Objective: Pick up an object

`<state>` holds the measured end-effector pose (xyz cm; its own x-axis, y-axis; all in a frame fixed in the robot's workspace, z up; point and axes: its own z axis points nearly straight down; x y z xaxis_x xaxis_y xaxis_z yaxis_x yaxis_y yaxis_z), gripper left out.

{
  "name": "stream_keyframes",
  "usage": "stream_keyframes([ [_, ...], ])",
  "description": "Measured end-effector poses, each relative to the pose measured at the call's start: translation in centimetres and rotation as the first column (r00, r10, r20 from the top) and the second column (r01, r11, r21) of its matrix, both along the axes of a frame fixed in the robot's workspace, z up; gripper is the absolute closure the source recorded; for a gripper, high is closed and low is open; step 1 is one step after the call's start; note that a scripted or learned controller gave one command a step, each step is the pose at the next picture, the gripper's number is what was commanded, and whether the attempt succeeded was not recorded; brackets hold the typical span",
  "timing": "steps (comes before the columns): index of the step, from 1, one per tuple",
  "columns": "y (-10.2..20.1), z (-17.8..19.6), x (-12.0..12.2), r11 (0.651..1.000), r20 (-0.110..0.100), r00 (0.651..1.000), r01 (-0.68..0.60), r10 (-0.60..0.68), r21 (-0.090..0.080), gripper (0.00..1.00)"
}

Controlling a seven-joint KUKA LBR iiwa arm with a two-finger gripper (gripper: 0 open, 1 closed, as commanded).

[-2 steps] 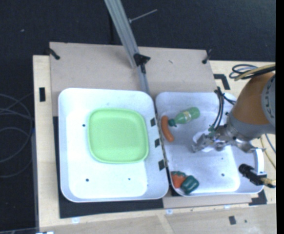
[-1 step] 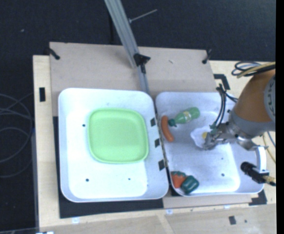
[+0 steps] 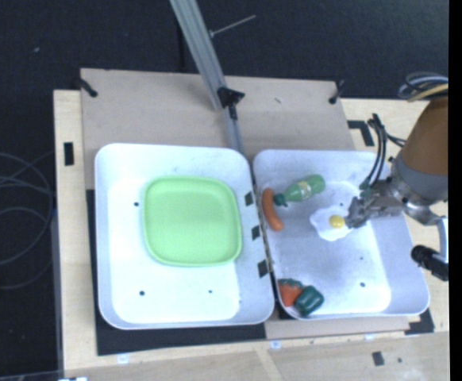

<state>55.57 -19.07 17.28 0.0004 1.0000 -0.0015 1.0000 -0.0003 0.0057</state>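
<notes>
The gripper (image 3: 356, 214) hangs low over the right bin (image 3: 374, 288), reaching in from the right, and its tip sits right at the edge of the egg (image 3: 332, 224), a fried-egg toy with a yellow yolk on a white base. The egg lies just to the left of the jaws and a touch toward the near side, so close that the dark fingers seem to meet its yolk. Whether they touch it or merely overhang it cannot be told from this slanted look. The egg is flat and roundish, with no long axis to speak of, so the approach angle matters little; height matters more. How far the jaws stand apart cannot be told either, since the fingers merge into one dark shape, and nothing shows between them that would count as held. Farther left of the jaws lies the bottle (image 3: 302, 188), its long axis running left-right with a slight tilt, and beyond it the carrot (image 3: 271, 209) along the bin's left wall. Well toward the near side sit a red and a green toy (image 3: 301, 295) together. My guess is that the egg is the target.
</notes>
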Motion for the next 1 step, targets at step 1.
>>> stream_keyframes([
  [1,-0.08,5.84,0.96,1.0,0.0,1.0,0.0,0.0,0.0,1.0],
])
